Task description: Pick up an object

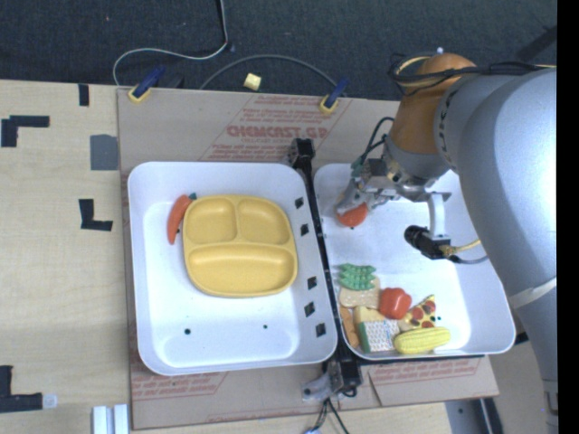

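— While the pincer (360,202) is closed on the red toy (352,214) above the right bin (493,319), what might fail?
— Only its edge looks pinched; it may slip out.

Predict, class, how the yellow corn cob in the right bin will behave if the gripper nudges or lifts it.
The corn cob looks rounded and lies on its side, so a nudge would probably roll it. It rests against the other toy food, which might check that roll. It looks like a moulded plastic toy, so likely stiff, light and somewhat slippery.
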You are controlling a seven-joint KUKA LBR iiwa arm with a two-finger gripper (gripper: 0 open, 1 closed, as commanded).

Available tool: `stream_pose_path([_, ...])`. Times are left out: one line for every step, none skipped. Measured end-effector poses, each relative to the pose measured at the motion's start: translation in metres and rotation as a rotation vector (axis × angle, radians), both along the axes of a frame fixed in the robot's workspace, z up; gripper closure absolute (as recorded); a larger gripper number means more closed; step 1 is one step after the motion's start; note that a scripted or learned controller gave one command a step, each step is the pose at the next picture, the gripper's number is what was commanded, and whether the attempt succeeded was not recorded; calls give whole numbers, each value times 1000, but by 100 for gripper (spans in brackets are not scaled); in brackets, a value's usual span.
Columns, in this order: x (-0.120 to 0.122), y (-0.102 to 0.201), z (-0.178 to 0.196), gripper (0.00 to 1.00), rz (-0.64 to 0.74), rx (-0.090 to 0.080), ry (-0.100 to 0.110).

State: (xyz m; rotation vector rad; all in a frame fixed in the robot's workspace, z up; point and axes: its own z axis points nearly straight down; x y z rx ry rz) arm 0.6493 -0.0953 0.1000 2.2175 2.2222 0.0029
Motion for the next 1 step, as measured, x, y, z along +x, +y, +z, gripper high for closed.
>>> stream_pose_path([-38,59,90,100,4,3,-1])
